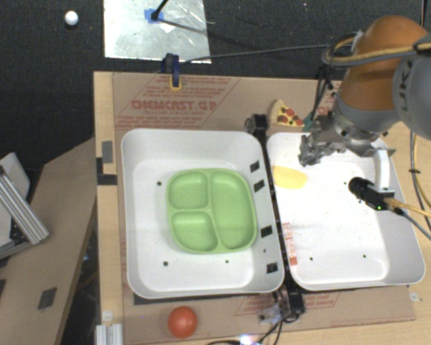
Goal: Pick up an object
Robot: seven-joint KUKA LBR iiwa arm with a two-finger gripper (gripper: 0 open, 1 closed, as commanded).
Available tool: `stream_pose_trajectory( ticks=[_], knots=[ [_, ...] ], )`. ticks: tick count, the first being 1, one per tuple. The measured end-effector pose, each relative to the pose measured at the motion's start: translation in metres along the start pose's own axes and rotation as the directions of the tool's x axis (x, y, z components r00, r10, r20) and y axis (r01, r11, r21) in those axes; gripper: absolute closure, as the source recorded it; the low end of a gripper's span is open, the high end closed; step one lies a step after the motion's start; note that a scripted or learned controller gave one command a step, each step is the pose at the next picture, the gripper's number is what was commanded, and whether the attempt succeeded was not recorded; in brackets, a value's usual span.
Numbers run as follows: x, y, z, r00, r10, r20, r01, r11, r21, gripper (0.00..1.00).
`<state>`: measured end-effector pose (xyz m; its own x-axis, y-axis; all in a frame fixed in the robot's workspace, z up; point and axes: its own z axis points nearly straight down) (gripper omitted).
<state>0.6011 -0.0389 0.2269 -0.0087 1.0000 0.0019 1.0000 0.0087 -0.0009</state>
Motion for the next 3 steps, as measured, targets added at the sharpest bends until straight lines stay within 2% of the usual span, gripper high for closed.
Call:
stream_pose_trajectory(
  ticks=[1, 2, 3],
  knots=[
    [0.047, -0.021, 0.011, 1.0, 0.0, 0.0, 0.0, 1.0, 0.001, 1.0],
    [0.088, -0.043, 0.004, 1.0, -0.001, -0.001, 0.001, 1.0, 0.0, 1.0],
    [0.149, -0.06, 0.003, 1.0, -0.003, -0.001, 0.003, 1.0, 0.0, 1.0]
  ],
)
